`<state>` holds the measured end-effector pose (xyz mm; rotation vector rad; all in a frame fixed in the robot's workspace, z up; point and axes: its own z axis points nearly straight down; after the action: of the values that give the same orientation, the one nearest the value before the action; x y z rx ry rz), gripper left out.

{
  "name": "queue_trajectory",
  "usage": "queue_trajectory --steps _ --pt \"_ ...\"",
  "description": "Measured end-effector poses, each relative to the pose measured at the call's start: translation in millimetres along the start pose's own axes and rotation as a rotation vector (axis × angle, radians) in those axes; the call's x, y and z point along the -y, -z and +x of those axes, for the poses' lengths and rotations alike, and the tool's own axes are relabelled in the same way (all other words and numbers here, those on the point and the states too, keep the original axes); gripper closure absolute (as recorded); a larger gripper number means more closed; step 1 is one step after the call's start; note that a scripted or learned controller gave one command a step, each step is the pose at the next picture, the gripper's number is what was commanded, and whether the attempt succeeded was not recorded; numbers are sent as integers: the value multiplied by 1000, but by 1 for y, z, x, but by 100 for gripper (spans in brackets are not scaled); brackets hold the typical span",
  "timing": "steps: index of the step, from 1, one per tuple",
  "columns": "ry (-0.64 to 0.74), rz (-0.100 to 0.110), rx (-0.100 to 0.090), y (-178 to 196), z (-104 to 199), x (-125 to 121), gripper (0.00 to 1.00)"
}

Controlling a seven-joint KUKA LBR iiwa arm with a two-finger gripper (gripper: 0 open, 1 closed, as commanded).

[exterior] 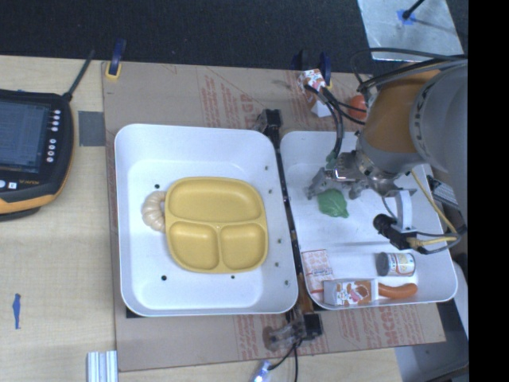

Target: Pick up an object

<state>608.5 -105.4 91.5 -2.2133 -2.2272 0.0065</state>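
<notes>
Far left of the jaws, on your counter (pixel 56 293), sits the orange-edged pendant (pixel 28 151). Nearer, the left bin (pixel 135 285) holds a yellow divided tray (pixel 216 223) with a beige lump (pixel 153 210) tucked against its far side from the jaws. In the right bin (pixel 445 289) the jaws (pixel 340 183) hang low (the arm's bulk hides their tips, so you cannot tell their spread or any hold). The green object (pixel 335 204) lies just below them, seemingly touching. Toward the front rim, right of the jaws, lie a small dark-capped bottle (pixel 395 263), an orange piece (pixel 396 290) and a printed packet (pixel 348 292).
</notes>
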Motion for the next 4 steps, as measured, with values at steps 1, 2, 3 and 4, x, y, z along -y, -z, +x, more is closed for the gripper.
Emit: queue_trajectory --steps 1,2,3,4 --pt "-3 -2 -1 1 -18 -13 0" --pt "-2 -2 -2 1 0 -48 0" --pt "-3 -3 -1 42 -33 -48 0" --pt "-3 1 -1 0 -17 -5 0"
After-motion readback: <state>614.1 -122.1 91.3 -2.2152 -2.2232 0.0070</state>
